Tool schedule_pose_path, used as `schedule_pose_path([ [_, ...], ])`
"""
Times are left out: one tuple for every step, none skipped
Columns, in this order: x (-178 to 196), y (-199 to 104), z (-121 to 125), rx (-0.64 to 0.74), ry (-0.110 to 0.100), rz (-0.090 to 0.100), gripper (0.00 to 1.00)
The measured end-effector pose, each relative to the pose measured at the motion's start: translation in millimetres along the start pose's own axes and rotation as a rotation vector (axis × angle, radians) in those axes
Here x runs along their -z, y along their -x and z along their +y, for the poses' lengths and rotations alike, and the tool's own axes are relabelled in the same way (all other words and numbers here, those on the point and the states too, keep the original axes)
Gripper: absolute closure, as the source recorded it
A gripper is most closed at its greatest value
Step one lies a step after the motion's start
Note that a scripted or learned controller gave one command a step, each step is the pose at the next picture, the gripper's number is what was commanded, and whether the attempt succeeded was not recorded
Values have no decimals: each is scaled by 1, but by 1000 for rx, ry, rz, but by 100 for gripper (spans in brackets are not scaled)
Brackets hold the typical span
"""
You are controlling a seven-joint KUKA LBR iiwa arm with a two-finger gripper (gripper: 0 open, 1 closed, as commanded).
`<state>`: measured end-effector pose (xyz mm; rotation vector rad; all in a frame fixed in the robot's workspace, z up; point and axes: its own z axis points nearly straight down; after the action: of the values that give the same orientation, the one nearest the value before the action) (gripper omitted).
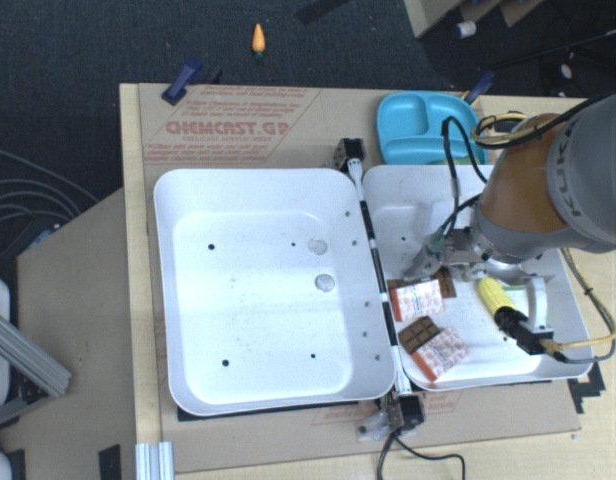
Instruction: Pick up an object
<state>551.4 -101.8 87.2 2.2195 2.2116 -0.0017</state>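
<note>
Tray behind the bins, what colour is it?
The tray is light blue, clearest in the camera view.

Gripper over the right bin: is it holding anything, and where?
Cannot tell. The grey, orange-banded arm covers most of the two-finger gripper above the shallow white right bin.

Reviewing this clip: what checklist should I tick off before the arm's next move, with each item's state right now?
1. Objects to pick in the right bin: ok. A red-and-white packet, a brown block and a yellow object lie there.
2. End effector over that bin: ok. It sits just beyond the packet.
3. Something already grasped: cannot tell. The arm hides the tip.
4. Target set apart from its neighbours: not ok. The packet and the brown block lie crowded together.
5. Yellow object free to reach: cannot tell. The wrist overhangs it.
</note>
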Motion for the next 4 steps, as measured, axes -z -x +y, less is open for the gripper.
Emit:
schedule_pose_path([
  [10,-3,1,1,2,4,100],
  [10,-3,1,1,2,4,0],
  [20,-3,2,1,3,4,100],
  [20,-3,1,1,3,4,0],
])
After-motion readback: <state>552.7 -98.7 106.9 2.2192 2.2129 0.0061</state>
